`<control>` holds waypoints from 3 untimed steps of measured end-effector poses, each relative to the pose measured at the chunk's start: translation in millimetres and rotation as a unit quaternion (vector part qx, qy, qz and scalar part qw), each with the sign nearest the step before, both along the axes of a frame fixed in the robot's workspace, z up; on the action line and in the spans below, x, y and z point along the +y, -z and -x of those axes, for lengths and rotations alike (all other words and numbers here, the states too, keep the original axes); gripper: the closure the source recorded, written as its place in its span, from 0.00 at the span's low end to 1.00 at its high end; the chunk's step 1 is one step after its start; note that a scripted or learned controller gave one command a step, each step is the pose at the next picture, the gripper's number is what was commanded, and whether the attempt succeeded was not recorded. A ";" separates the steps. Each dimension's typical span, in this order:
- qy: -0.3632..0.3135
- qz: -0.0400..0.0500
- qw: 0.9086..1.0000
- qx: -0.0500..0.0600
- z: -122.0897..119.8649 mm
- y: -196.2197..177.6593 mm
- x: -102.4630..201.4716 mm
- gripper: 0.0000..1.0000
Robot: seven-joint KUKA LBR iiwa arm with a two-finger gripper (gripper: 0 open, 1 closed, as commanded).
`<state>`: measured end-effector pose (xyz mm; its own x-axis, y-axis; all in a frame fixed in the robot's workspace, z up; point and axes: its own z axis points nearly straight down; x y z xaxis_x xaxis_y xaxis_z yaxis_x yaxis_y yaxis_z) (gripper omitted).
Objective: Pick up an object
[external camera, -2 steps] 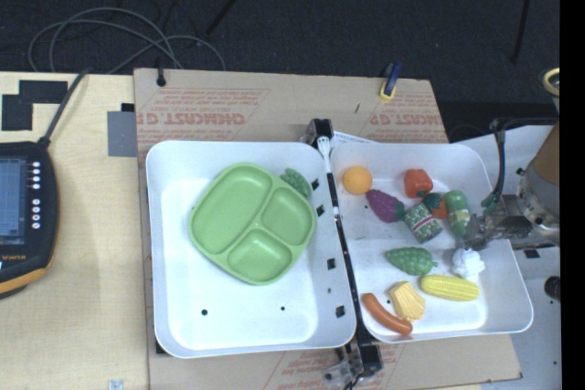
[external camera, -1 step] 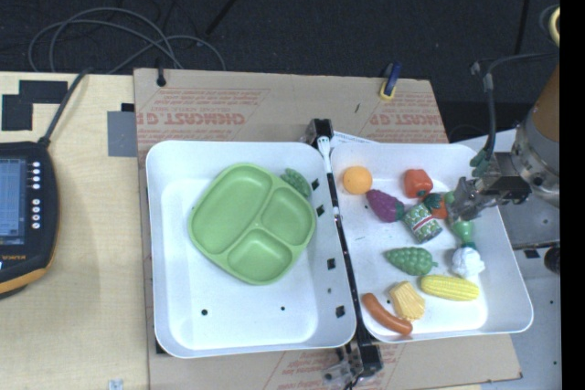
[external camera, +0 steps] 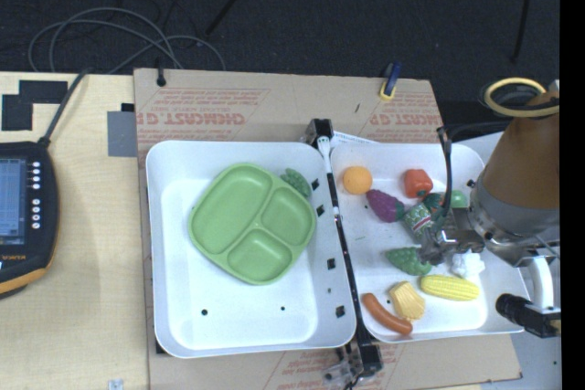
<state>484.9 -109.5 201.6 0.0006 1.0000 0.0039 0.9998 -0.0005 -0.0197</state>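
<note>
Reaching in from the right side, I have my pincer (external camera: 437, 242) low in the right bin (external camera: 475, 162), among the toy food. It hangs just above a dark green toy vegetable (external camera: 408, 261), which I judge to be my target, because it lies nearest to my tips. Whether my pincer is wide or narrow, I cannot tell; the metal parts are blurred together there. Around it lie an orange ball (external camera: 356, 180), a purple eggplant (external camera: 385, 205), a red piece (external camera: 418, 182), a yellow corn cob (external camera: 449, 289), a sausage (external camera: 387, 313) and a pale yellow piece (external camera: 408, 300). These are crowded, so a clean grasp may be difficult. The left bin (external camera: 183, 306) carries a green divided plate (external camera: 253, 223), probably as a place for the food. The cardboard (external camera: 274, 100) under the bins has red printing, upside down, which seems to read "CHEMCAST GP".
</note>
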 end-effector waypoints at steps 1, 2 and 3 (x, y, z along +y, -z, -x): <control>-0.004 0.001 1.000 -0.008 8.6 -62.4 66.5 1.00; -0.001 0.002 1.000 -0.002 8.6 -66.5 62.8 1.00; -0.001 0.001 1.000 0.003 8.4 -73.2 62.0 1.00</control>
<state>476.6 -47.5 274.8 -0.0011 1.0000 0.0010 0.9997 0.0012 -0.0252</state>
